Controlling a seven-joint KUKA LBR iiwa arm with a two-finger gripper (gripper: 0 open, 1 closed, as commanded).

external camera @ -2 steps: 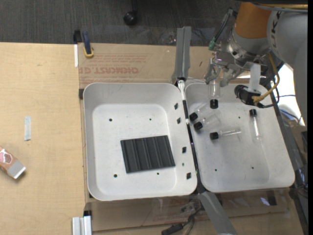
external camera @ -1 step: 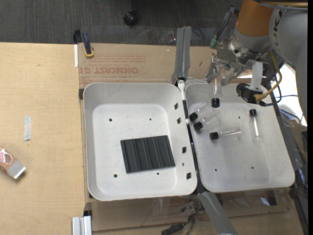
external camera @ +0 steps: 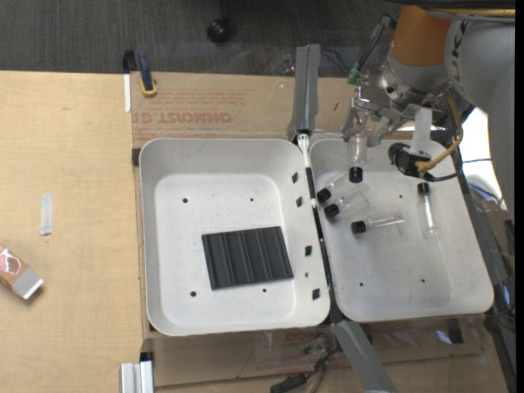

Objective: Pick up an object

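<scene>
We look down on two shallow white plastic bins side by side on a tan cardboard-covered bench point(external camera: 65, 154); the left bin point(external camera: 164, 170) holds a dark grey ribbed rectangular mat point(external camera: 247, 257), lying flat a little toward the near side of its floor and turned slightly off square with the walls.

The right bin point(external camera: 458, 293) holds several clear plastic tubes with black caps; one clear tube point(external camera: 355, 160) stands or leans near the far left of the bin with its cap low; two short black-capped pieces point(external camera: 327, 203) lie close together just beside the divider between the bins; another clear tube point(external camera: 378, 223) lies nearly level in the middle of the bin floor, its black cap at the left end; a further clear tube point(external camera: 427, 210) lies lengthwise toward the right, its black cap at the far end.

The grey arm with the orange band point(external camera: 438, 11) reaches in from the right, and its two-finger gripper point(external camera: 367, 125) hangs over the far edge of the right bin, just above the upright tube; we cannot tell how the tool stands, nor whether it touches that tube, since metal parts and cables crowd the spot.

Out on the bench to the left lie a small pale strip point(external camera: 46, 215) and, near the edge, a white and reddish tube-like packet point(external camera: 18, 273); a blue-handled clamp point(external camera: 144, 76) sits at the far edge of the cardboard.
</scene>
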